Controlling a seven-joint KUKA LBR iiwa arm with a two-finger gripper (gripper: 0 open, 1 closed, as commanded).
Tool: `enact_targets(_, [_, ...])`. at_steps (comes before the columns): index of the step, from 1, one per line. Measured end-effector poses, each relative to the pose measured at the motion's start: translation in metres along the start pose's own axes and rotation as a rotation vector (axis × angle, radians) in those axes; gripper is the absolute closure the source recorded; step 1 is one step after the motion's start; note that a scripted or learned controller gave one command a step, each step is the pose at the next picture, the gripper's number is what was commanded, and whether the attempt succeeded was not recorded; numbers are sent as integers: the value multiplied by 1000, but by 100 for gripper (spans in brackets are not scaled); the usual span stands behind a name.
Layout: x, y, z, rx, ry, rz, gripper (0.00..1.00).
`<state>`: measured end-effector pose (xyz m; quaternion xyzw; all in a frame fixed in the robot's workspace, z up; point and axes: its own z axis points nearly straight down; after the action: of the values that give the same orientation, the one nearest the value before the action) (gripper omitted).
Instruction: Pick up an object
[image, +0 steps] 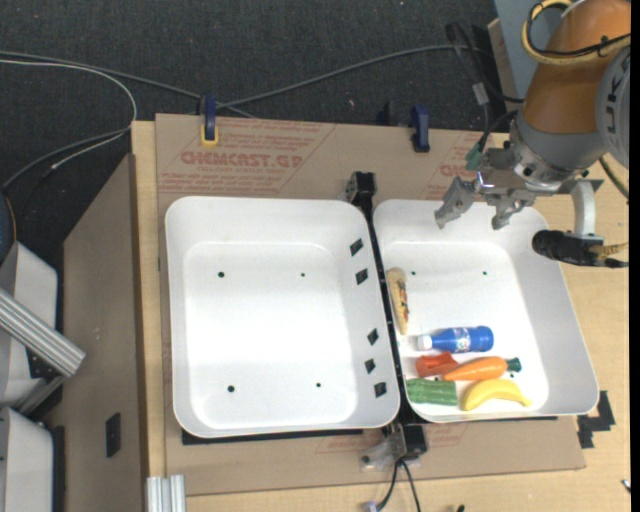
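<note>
My gripper (479, 211) hangs over the far edge of the right bin (555, 300), fingers spread open with nothing between them. The objects lie well in front of it, in the near part of that bin. A hot dog in a bun (399, 298) rests along the left wall. A blue bottle (459, 339) lies on its side. Below it are a carrot (479, 368), a green vegetable (432, 393) and a yellow banana (494, 396), packed close together.
The left bin (265, 310) stands beside the right one, with a black divider and clips (366, 290) between them. Both bins sit on a cardboard sheet (250, 150) held by blue clamps. Cables run across the dark floor behind.
</note>
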<state>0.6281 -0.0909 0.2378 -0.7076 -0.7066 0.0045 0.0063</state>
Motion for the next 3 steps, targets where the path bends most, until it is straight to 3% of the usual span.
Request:
enact_targets(1, [0, 2, -8, -14, -1, -2, 0])
enact_targets(3, [-2, -6, 89, -9, -1, -1, 0])
